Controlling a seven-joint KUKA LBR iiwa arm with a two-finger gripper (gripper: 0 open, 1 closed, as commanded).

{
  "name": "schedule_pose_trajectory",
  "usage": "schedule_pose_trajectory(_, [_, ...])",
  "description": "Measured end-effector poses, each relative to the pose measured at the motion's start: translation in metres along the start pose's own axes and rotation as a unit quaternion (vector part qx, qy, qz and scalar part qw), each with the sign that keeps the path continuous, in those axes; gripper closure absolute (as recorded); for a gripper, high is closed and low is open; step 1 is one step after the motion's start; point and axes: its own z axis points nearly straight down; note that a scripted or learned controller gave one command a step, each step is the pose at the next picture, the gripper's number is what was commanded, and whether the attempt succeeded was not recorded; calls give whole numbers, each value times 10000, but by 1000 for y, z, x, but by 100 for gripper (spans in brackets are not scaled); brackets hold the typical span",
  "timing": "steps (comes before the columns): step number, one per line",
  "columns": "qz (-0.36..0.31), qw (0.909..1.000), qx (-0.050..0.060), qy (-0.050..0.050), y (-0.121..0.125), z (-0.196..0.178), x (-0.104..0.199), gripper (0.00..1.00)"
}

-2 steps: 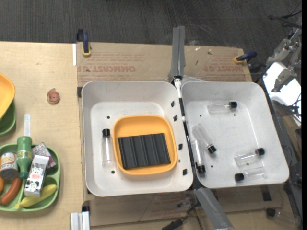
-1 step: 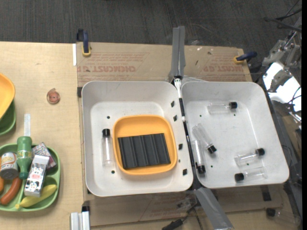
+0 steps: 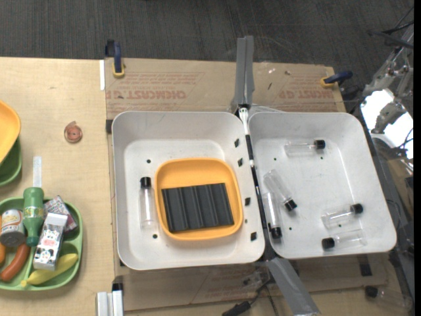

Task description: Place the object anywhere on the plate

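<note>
I see two bins side by side on the surface [image 3: 52, 97]. The left bin [image 3: 131, 137] holds an orange plate [image 3: 197, 170] near its middle, with a black ribbed pad [image 3: 197, 207] lying inside it. One clear vial [image 3: 146, 203] lies just beside the plate's left edge, apart from it, black cap toward the far side.

The right bin [image 3: 348, 137] holds five more vials, none on the plate: one near the far wall [image 3: 302, 149], one tilted toward the middle [image 3: 279, 189], one along the left wall [image 3: 270, 214], and two near the front right corner, well apart from the plate, the farther [image 3: 342, 214] and the nearer [image 3: 343, 240].

I cannot tell how the gripper stands.

On the surface's left sit a green tray [image 3: 69, 262] of toy food and a small pink thing [image 3: 73, 132]
</note>
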Motion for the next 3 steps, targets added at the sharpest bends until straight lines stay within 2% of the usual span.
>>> schedule_pose_trajectory(1, [-1464, 9892, 1, -17, 1, -11, -8, 0])
schedule_pose_trajectory(2, [-3383, 9410, -6, -14, 4, -7, -26, 0])
schedule_pose_trajectory(3, [-4904, 8715, -7, -17, 4, -5, -26, 0])
